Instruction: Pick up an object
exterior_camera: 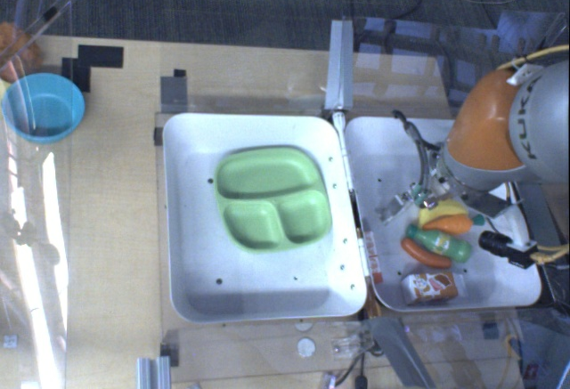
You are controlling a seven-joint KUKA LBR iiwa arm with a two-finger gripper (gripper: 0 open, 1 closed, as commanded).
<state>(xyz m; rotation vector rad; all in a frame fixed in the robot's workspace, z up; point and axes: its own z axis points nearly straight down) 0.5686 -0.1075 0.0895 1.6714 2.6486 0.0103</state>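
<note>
The arm (512,125), grey with an orange band, reaches into the right bin (383,156) from the right side of the view, and its bulk covers the wrist. The tool (426,198) sits low in that bin, a tangle of metal parts just past the orange band; whether it is spread or pressed together cannot be told from this angle.

Right beside the tool, on the side toward the near rim of the bin, lies a small cluster of toy food: a yellow banana-shaped piece (443,214) touching an orange piece (456,224), then a green bottle (443,242) lying on its side, and under it a red-orange piece (423,254). Further from the tool, near the bin's front edge, lies a small brown and white can (431,287) on its side. Nothing can be seen held in the tool.

Well away from the tool, in the left bin (187,200), rests a green divided tray (272,197). Far off on the worktop (107,227), a blue bowl (44,106) stands near the left edge.
</note>
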